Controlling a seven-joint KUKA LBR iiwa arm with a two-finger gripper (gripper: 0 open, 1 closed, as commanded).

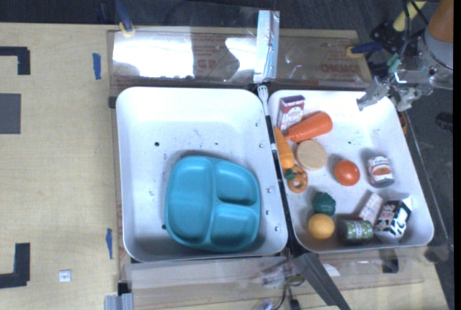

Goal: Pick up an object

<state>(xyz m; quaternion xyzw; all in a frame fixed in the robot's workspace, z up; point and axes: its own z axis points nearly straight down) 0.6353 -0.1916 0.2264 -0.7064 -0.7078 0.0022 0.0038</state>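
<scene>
1. Camera view looks down on two white bins on the bench (50,157): the left bin (144,121) carries a teal tray (212,204), and the right bin (414,179) carries a scatter of small things.
2. Candidates for the pick all lie in the right bin: a carrot (310,126), a small carton (291,110) touching it, a round cracker (312,155), a tomato (346,171), a jar (380,169), an orange (321,226), a green can (356,231) and a black-and-white carton (394,218).
3. The gripper (376,96) hangs at the right bin's upper right corner, over the rim, well apart from every item.
4. I cannot tell how the gripper is set; it reads as a small grey blur against the rim. Nothing is visibly held in it.
5. Judged from this, nothing is picked up yet: every item rests on the bin floor.
6. Left to do, by my reckoning: move over one item, descend, close on it and lift. The tomato and jar lie nearest and stand fairly free.
</scene>
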